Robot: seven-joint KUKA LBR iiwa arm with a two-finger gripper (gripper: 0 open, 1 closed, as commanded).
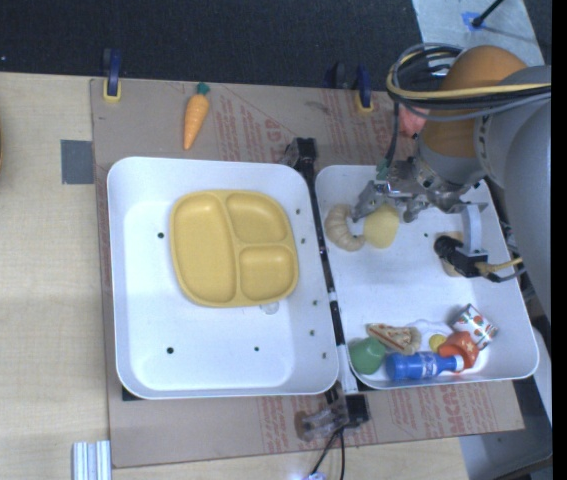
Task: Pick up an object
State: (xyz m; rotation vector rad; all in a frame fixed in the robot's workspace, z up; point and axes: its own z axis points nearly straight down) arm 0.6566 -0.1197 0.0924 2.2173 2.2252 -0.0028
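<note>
My gripper (391, 204) is low over the back left part of the right bin (403, 288). A pale yellow rounded object (382, 230) lies right under its tip, touching or nearly touching it; whether it is gripped cannot be seen. A beige curved pastry-like piece (342, 230) lies against the yellow object's left side, close to the bin's left wall.
The right bin's front edge holds a green piece (366, 355), a toast-like wedge (393, 336), a blue bottle (418, 368), an orange-red toy (458, 348) and a small red-white carton (474, 323). The left bin (143, 298) holds a yellow divided plate (233, 246). A toy carrot (195, 118) lies behind it.
</note>
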